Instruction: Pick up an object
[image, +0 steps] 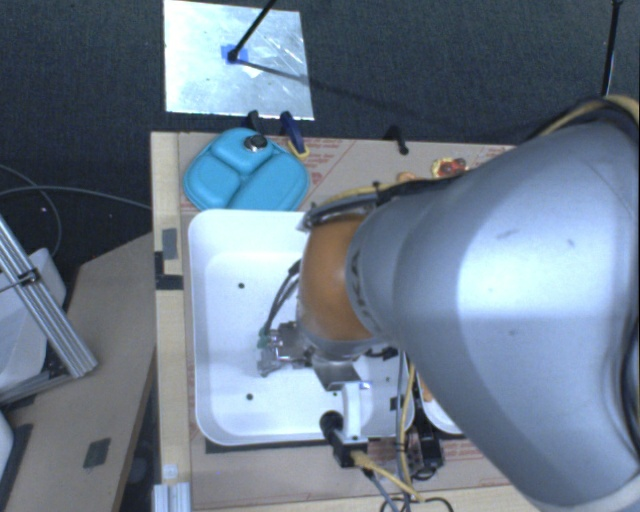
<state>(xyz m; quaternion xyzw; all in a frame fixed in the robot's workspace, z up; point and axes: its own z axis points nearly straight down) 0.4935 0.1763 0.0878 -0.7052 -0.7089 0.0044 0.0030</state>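
Grey metal of the arm (510, 300) across the right half of the camera view, reaching in from the right, with the orange band (328, 280) just above the wrist. Below the band, the wrist hardware and claw (275, 352) low over the left white bin (225, 300), near its middle floor. Cannot tell whether the claw is wide or narrow: seen almost end-on from above, and the body of the arm covers it. Nothing clearly visible between its tips. No loose object to pick made out on the bare white floor of that bin, apart from two small dark dots; possibly something hidden under the wrist, but too covered to say. Sliver of the second bin (440, 415) just past the arm, bottom right. Behind the left bin, on the desk (170, 300), a light blue sectioned tray (246, 172), touching or just beside the bin's far rim. Farther back, a shiny metal sheet (235, 60) on dark carpet. Cables (400, 470) hanging at the near edge.
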